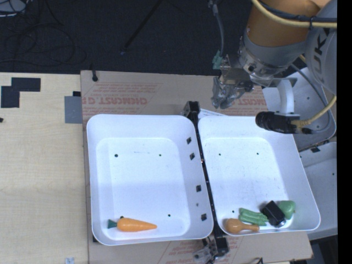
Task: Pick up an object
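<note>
The carrot [133, 224] at the left bin's [104, 131] six o'clock looks light, stiff and smooth; I'd pinch its thick middle. The right bin [247, 147] crowds green, black and tan pieces [263, 218] at five o'clock. The gripper [225, 97] hangs at twelve, grip unreadable.

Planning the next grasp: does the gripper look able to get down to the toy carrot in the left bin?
Probably yes. The carrot lies alone near the left bin's front wall, nothing over it. The gripper hangs above the right bin's far edge.
</note>
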